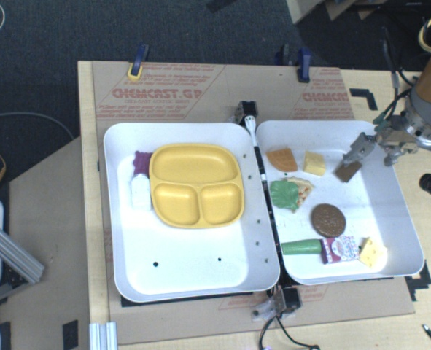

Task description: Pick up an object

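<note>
Room to move is widest along the far and right sides of the right bin (pixel 390 133), where the white floor lies bare, and the gripper (pixel 354 160) sits there above the far right part. Whether it is clenched or released cannot be told from this view; nothing shows in its grasp.

The objects crowd the near and left parts of the bin. An orange piece (pixel 281 159) and a pale yellow block (pixel 315 164) lie near the far left. A green leafy item (pixel 286 194) lies near the divide, a brown round disc (pixel 328 219) beside it.

Along the near wall a green stick (pixel 301 247) lies with its long axis left to right, a maroon packet (pixel 340 249) and a yellow cheese wedge (pixel 373 253) following it in line.

In the left bin (pixel 120 195), a yellow divided tray (pixel 197 184) fills the far half.
</note>
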{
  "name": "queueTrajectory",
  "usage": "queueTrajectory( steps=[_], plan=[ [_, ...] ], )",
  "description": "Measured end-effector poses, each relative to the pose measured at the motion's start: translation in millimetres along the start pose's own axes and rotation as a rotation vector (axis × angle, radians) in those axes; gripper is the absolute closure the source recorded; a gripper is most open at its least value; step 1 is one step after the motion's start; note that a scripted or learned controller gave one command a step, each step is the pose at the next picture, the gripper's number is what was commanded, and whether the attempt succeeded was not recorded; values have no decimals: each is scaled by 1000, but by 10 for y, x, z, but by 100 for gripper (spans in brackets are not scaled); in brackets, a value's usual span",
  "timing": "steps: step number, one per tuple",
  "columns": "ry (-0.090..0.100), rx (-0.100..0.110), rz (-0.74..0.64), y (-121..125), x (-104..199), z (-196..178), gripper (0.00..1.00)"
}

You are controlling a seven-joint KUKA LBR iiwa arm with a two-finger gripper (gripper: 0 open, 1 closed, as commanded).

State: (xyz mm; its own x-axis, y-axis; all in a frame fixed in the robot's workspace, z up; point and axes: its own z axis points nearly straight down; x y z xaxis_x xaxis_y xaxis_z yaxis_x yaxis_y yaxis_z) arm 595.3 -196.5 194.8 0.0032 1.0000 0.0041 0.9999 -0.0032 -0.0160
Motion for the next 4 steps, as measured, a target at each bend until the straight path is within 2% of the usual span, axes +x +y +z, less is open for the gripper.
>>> queueTrajectory(
  steps=[1, 3, 4],
  plan=[
    [-3, -15, -3, 32, 3, -87, 0],
    [-2, -10, -3, 71, -54, 815, 0],
    [-2, -11, -4, 71, -43, 1120, 0]
  ],
)
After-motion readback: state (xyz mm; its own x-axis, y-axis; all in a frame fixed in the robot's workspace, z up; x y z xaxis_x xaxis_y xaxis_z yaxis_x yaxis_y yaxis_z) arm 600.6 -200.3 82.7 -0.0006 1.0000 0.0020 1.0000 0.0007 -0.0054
